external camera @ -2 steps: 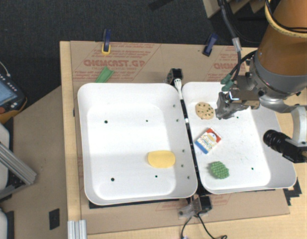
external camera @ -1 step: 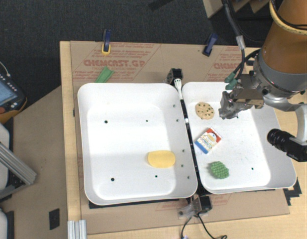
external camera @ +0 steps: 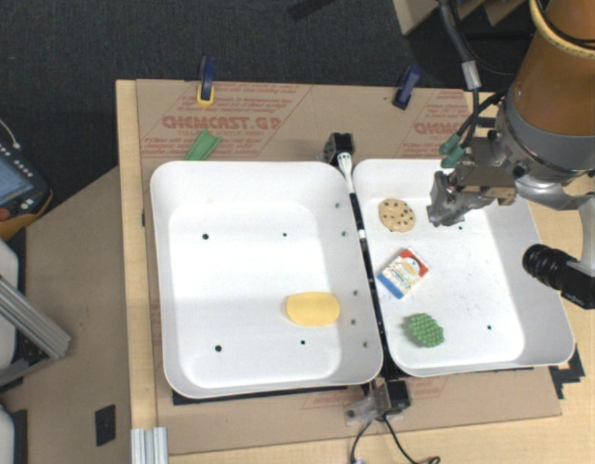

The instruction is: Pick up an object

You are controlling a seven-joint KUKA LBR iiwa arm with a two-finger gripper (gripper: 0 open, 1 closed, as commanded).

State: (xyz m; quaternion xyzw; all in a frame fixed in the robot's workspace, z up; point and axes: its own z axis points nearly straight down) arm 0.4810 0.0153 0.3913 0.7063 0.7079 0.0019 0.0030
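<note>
Near the front edge of the right bin [external camera: 544, 288] we see a green bumpy ball [external camera: 425, 331]; just behind it lies a small box [external camera: 404, 273] in red, white and blue, but its writing is too small for us to read; further back sits a round cookie [external camera: 397, 215] with dark chips. We see the gripper [external camera: 450, 211] just to the right of the cookie, close but with nothing in it; we cannot tell how wide it is. A yellow lump [external camera: 312, 309] lies near the front of the left bin [external camera: 182, 259]; red letters on the cardboard [external camera: 278, 119] behind read "CHEMCAST GP".
</note>
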